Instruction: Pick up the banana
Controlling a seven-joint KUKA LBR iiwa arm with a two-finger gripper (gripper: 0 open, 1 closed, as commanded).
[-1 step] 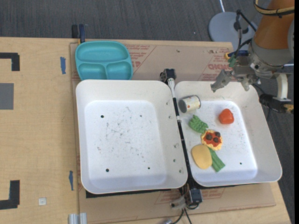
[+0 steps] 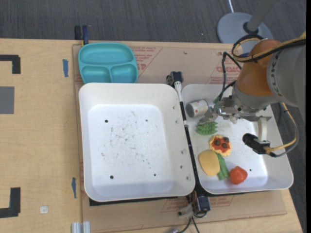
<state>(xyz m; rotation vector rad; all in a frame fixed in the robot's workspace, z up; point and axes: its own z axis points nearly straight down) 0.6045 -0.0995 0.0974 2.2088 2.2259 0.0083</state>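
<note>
the big left bin (image 2: pixel 131 140) sits bare beside the right bin (image 2: pixel 279 176), my landmark here. the grey arm (image 2: pixel 272 76) leans over that right bin's far end. a teal tray (image 2: pixel 108 62) rests beyond the left bin. the gripper (image 2: pixel 214 111) hangs low by a small silver can (image 2: pixel 197 108). the yellow banana (image 2: pixel 210 163) lies toward the right bin's near end, well apart from the gripper, beside a red tomato (image 2: pixel 238 175).

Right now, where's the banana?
In the right bin, near its front left: the banana lies just below the pizza toy, with a green piece along its right side and the tomato beyond.
</note>
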